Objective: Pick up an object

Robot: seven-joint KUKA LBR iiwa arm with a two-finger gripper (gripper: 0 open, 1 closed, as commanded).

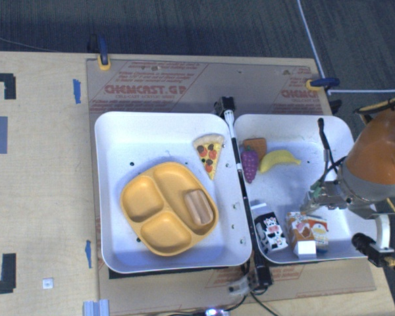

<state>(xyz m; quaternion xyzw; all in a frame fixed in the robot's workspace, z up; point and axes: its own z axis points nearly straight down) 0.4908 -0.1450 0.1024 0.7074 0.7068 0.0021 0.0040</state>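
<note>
My gripper (320, 197) hangs over the right bin (286, 176), just above an orange and white snack box (308, 231) at the bin's front. A black and white carton (269, 233) lies left of that box. A banana (279, 159), purple grapes (249, 164) and an orange-brown piece (254, 145) lie at the bin's back left, well apart from the gripper. I see nothing held in the gripper.
The left bin (118, 143) holds a yellow divided plate (167, 207) with a sausage (198, 207) in one compartment, and a pizza slice (210, 153) by the right wall. The arm's orange band (380, 151) overhangs the right bin's right edge. A black cable (326, 143) runs up from the wrist.
</note>
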